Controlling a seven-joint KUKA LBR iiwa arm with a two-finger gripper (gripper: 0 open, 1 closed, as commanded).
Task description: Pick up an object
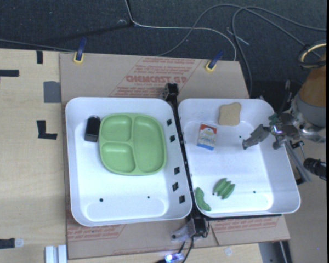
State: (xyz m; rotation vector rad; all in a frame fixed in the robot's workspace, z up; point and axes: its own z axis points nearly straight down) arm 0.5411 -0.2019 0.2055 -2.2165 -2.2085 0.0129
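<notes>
At the right edge of the worktop, the jaws (261, 136) hang over the right rim of the right bin (274, 201), reaching in from the arm's grey wrist. One dark finger slants down and toward the bin's middle; whether the jaws stand apart or together I cannot tell, since the far finger is lost against the wrist hardware. Nothing shows between them.

The right bin offers four candidates. A tan slice of bread (230, 114) lies near its back edge, a small red and white carton (207, 136) sits just in front of it and toward the bin's left wall, a green pea pod (223, 188) rests in the front half, and a second green pod (202, 199) lies against the front left corner. The left bin (79, 190) holds a green divided plate (133, 144) with a small black block (92, 129) beside it at the plate's left side.

The step in hand looks like the approach before any grasp. The carton is probably the soundest choice: it is closest to the jaws and stands clear of the walls, with firm flat sides. To do it well, the jaws should come straight down centred over it and close across its narrower width. The corner pod is the poorest target, since the bin walls would likely block one finger.
</notes>
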